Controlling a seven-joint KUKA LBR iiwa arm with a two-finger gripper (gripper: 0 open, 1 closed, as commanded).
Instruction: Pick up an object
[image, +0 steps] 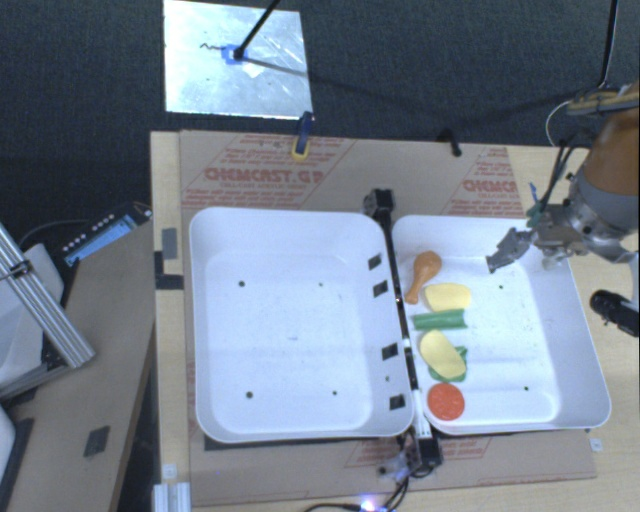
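The gripper (503, 254) hangs over the right bin (560, 330) with nothing between its fingers, their spread too unclear to tell, while the drumstick (424, 270), yellow pieces (447, 296), green bean (439, 320) and red disc (446, 401) lie to its left and nearer the camera.

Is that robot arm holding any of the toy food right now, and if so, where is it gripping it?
Nothing is held. The gripper hangs above the right bin, apart from the toy foods lying along its left side.
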